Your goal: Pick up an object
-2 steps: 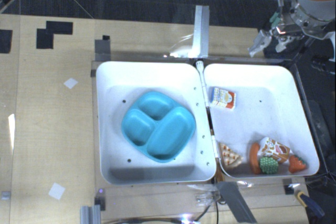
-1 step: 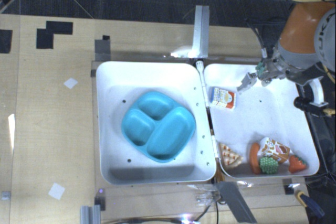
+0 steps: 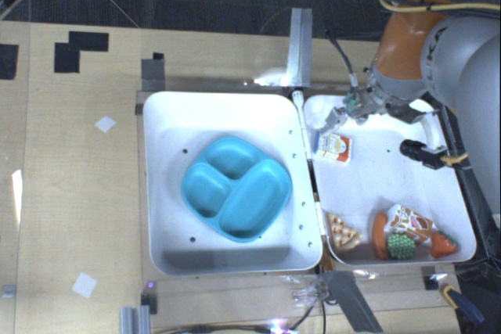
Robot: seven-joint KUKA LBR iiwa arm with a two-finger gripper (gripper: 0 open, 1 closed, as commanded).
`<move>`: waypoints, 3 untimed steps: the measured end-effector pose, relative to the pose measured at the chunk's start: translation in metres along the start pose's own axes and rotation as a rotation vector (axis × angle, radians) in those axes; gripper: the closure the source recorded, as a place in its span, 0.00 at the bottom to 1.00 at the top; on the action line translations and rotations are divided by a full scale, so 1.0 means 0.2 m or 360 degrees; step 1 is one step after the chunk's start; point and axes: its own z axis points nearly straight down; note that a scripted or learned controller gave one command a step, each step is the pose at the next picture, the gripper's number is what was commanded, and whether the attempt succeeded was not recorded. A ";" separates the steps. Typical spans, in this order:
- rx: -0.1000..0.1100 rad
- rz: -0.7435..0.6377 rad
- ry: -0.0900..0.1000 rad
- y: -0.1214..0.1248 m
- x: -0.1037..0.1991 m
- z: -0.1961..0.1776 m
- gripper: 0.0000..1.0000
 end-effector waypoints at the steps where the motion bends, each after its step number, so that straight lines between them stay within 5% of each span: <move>1: -0.0004 -0.0411 0.0000 0.13 0.31 -0.38 0.00; 2: -0.0001 -0.0497 0.0001 -0.14 0.35 -0.37 0.00; 3: 0.0000 0.0068 0.0000 -0.12 0.33 -0.37 0.00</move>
